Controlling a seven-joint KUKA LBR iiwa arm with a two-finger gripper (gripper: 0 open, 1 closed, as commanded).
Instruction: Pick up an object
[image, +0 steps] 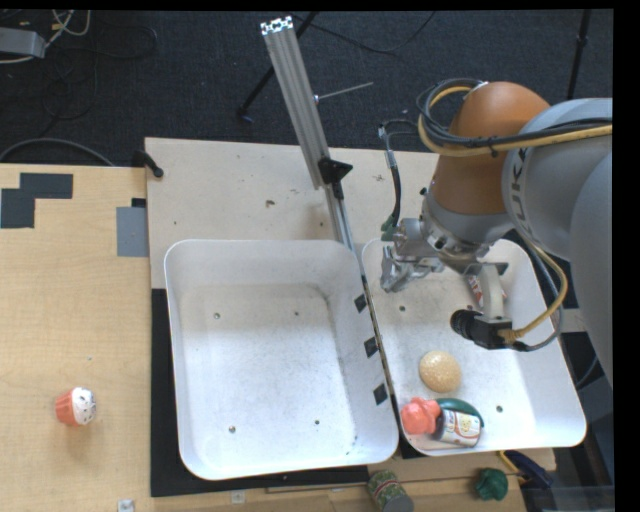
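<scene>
My gripper (396, 270) hangs over the far left part of the right bin (545, 415), close to the divider between the two bins, and I see nothing held in it. A tan round ball (439, 370) lies in the right bin, nearer the front than the gripper. A bottle with a red cap (445, 421) lies on its side at the bin's front edge. A red and white object (492, 290) shows partly under the wrist.
The left bin (200, 270) sits beside the right one. A slanted aluminium bar (305, 110) rises behind the bins. A small red and white toy (76, 407) rests on the wooden bench at far left. A green object (490, 484) lies below the right bin.
</scene>
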